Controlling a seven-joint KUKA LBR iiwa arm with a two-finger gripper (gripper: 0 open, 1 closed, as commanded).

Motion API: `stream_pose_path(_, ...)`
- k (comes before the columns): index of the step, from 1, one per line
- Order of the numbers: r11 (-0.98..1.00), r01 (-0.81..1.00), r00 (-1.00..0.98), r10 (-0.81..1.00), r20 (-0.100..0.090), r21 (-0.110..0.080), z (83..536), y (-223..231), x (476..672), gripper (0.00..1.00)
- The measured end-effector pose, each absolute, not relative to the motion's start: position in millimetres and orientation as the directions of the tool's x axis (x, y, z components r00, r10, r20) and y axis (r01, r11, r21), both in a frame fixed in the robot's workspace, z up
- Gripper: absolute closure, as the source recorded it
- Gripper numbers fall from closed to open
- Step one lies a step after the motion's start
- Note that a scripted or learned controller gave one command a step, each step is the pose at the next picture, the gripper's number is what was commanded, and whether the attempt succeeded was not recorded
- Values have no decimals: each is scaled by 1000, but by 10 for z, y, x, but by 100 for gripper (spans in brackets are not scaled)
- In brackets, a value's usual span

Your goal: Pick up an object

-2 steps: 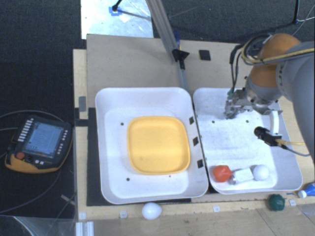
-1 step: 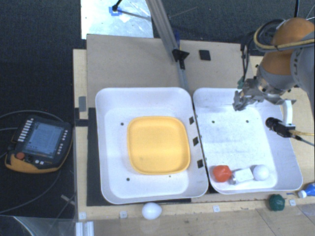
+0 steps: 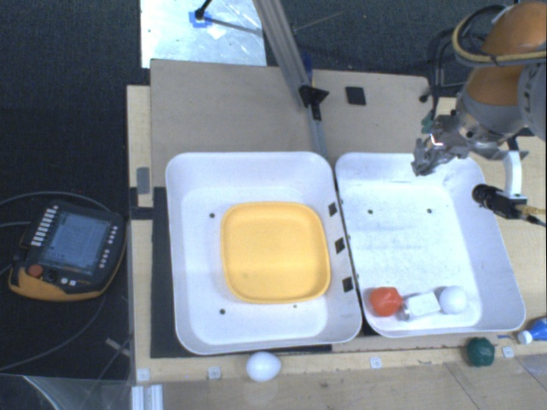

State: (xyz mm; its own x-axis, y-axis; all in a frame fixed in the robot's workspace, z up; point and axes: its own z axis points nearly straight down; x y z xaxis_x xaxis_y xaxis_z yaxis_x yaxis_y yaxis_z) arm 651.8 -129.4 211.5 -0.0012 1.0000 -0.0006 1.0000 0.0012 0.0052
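White plastic makes up both bins on the bench: the left bin [image 3: 192,314] carries one yellow square plate [image 3: 276,252], and the right bin [image 3: 496,254] holds the likely pickings, all huddled in its near corner. There I count one red object [image 3: 384,301], one small white block [image 3: 421,304] just beside it, and one white ball [image 3: 452,299] touching or nearly touching the block's other end. Outside the bins, one white egg-shaped thing [image 3: 263,366] lies on the bench in front of the left bin, and one dark green ball [image 3: 480,351] sits off the right bin's near corner.

The end effector [image 3: 425,158] hangs over the far rim of the right bin, well apart from the cluster, with nothing between its tips; whether it is spread or pressed together I cannot tell from here.

To my eye the step in hand is the approach. Doing it well would mean travelling along the bin to the near corner and choosing the red object, since it has bare floor on its left side. The three things crowd each other and the bin wall, so a descent centred on the red one, with the closing direction set across it and not toward the block, looks safest; the ball would likely roll if nudged.
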Motion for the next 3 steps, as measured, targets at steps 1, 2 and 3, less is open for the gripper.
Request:
stream_pose_path(1, 1, 1000, -1, 1000, 0, 3, 2368, -1294, 6524, 100)
stream_pose_path(2, 4, 1000, -4, 1000, 1, 2, 2375, -775, 6209, 100)
stream_pose_path(3, 4, 1000, -4, 1000, 1, 0, 2267, -275, 5959, 100)
